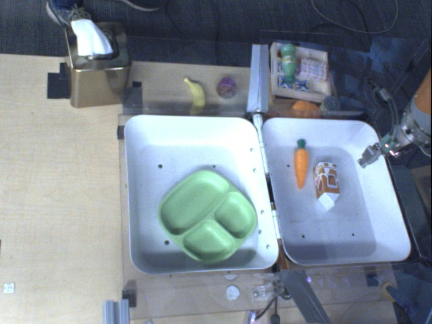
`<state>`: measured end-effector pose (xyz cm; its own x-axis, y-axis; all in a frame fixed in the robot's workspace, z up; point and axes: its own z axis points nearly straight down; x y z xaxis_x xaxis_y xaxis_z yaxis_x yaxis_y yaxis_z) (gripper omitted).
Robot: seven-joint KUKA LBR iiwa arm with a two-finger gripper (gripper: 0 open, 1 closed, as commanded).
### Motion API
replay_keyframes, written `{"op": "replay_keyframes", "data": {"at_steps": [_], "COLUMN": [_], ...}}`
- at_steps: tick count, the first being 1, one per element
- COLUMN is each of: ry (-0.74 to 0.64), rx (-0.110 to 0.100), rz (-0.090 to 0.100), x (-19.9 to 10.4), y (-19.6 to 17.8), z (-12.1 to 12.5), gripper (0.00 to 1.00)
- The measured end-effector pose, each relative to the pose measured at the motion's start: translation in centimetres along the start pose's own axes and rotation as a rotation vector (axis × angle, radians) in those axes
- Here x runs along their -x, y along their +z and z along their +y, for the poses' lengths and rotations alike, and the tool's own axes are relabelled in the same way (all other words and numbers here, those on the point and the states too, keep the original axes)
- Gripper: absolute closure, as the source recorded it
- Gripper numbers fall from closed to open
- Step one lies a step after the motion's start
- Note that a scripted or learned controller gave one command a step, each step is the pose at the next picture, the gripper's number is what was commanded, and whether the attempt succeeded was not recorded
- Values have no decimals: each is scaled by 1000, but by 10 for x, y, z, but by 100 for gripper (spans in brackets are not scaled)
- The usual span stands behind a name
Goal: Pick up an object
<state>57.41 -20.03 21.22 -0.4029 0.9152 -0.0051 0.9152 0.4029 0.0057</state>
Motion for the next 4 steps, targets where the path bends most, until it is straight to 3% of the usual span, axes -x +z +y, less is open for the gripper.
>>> {"op": "replay_keyframes", "data": {"at_steps": [1,2,3,4], "ry": [0,-40,-126,-377], "rx": [0,-2,3,2], "rz": [0,3,1,-1], "x": [0,-13,-63,35], "y": [0,119,125,126], "z": [0,49,99,67], "gripper": [0,0,0,0]}}
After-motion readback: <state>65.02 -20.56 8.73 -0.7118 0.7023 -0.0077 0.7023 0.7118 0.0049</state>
